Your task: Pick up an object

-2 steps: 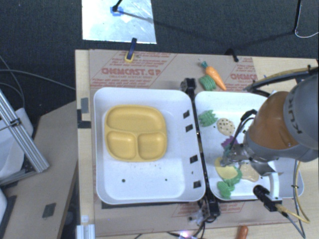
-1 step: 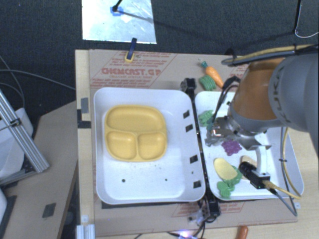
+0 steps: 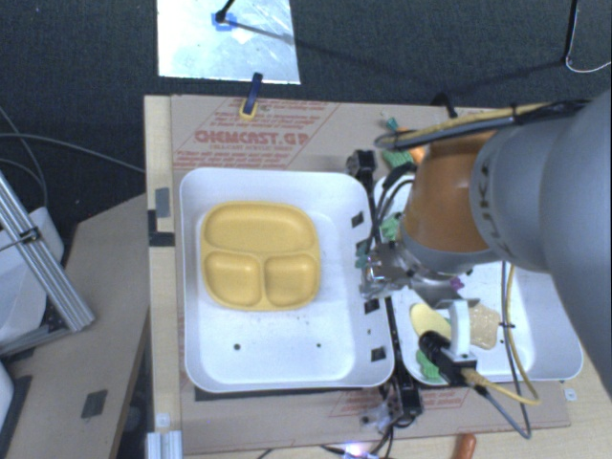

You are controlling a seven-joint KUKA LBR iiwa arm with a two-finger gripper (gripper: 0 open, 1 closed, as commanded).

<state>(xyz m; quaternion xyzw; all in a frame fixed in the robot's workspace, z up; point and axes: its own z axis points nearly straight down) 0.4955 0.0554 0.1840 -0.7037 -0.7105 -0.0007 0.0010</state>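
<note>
My arm point(image 3: 497, 199) reaches in from the right and covers most of the right bin point(image 3: 559, 357). The gripper point(image 3: 377, 281) hangs below the wrist, low over the wall between the two bins. Beside it in the right bin lie a yellow piece point(image 3: 427, 317), a beige flat piece point(image 3: 485, 326), a green piece point(image 3: 426, 372) at the front wall and a small purple bit point(image 3: 458, 281). The rest of that bin's contents are hidden by the arm. A yellow divided tray point(image 3: 259, 254) lies in the left bin point(image 3: 277, 352), apart from the gripper.
The bins stand on a cardboard sheet point(image 3: 258, 134) with red print. A blue and yellow tool point(image 3: 251, 97) lies at its back edge. A shiny square plate point(image 3: 228, 25) lies on the dark floor behind. A metal frame point(image 3: 38, 266) stands at the left.
</note>
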